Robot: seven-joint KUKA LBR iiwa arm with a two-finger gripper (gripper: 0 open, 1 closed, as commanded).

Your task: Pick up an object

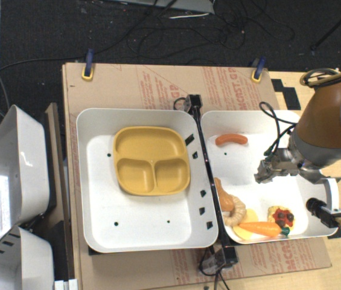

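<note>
In the right bin point(242, 125) lie an orange sausage point(231, 139) near the back, a tan chicken-like piece point(230, 205) by the front left, an orange carrot point(259, 228) along the front wall, and a small pizza-like piece point(280, 215) with red and dark toppings. My gripper point(267, 171) hangs over the middle right of this bin, above bare white floor, between the sausage and the front group. Nothing shows between its fingers.
The left bin point(92, 180) holds a yellow divided plate point(152, 161). A black divider with clips point(203, 162) runs between the bins. Cables trail over the right bin's back edge. A white container point(10, 162) stands off the bench at left.
</note>
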